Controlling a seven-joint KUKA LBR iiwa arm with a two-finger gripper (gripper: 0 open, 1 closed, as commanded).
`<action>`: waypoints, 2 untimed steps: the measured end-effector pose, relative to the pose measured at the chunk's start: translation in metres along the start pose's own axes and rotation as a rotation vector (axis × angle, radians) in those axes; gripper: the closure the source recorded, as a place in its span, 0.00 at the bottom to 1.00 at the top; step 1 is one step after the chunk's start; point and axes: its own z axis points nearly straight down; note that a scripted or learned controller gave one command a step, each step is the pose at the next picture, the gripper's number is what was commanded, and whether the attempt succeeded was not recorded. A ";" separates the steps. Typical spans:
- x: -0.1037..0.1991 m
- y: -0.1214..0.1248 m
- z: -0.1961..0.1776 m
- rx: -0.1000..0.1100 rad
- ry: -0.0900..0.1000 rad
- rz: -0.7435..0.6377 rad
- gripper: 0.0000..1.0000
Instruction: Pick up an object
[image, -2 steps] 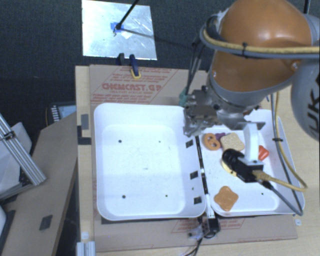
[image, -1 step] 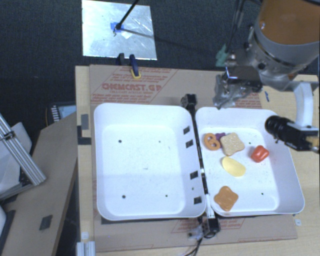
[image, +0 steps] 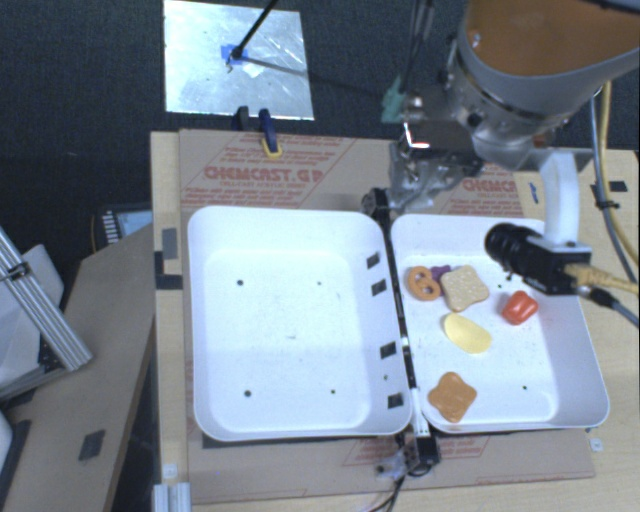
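1. Step in hand: approach, before any grasp. The gripper (image: 428, 178) hangs over the far rim of the right bin (image: 575, 385), close to the divider between the two bins. Nothing is seen held in it
2. Whether the gripper is wide or narrow cannot be told; it is small and blurred under the grey wrist
3. The arm (image: 540, 50) comes in from the upper right. A black cylinder (image: 522, 252) on a white bracket sticks out over the right bin's far side
4. All candidate things are in the right bin. An orange pretzel-like ring (image: 424, 284) touches a small purple piece (image: 441, 271), and a tan cracker square (image: 465, 288) lies just beside them
5. A red piece (image: 519, 307) lies apart toward the right wall. A yellow oval (image: 467, 334) is mid-bin, just below the cracker. A brown-orange lump (image: 452, 397) sits near the front edge, by the divider
6. The left bin (image: 210, 300) on the desk (image: 165, 250) holds none of these things
7. Progress judged: early, no thing lifted yet
8. The next move likely calls for shifting toward the front of the bin, centring over one thing and then descending
9. The red piece or the brown-orange lump look the safest picks since each lies alone. The pretzel, purple and cracker cluster risks a double or glancing grasp
10. The flat cracker and yellow oval will probably be hard to pinch off the bin floor
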 end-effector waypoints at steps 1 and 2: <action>0.040 0.018 0.002 0.002 -0.001 -0.001 1.00; 0.083 0.060 0.002 0.001 -0.001 0.000 1.00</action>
